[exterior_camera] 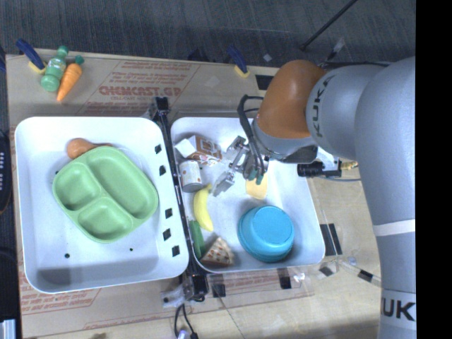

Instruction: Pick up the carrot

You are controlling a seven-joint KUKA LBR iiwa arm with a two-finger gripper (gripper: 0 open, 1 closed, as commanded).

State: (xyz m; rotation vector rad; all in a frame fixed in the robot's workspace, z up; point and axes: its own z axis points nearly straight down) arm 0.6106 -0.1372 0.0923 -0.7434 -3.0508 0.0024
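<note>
An orange carrot (68, 80) with a green top lies on the cardboard outside the bins, at the far left corner, next to a green toy bottle (52, 72). Another orange, rounded thing (80, 147) lies in the left bin (35, 210), half hidden behind the green divided plate (104, 193); I cannot tell what it is. My gripper (231, 166) hangs in the right bin (305, 196), far from both orange things. It stands open above the clutter, with nothing between its fingers.
The right bin holds a banana (203, 209), a blue bowl (266, 232), a yellow block (256, 188), a small can (189, 175), wrapped packets (203, 147), a green item (195, 237) and a brown wedge (217, 253). The arm's orange band (286, 104) looms over the bin's far side.
</note>
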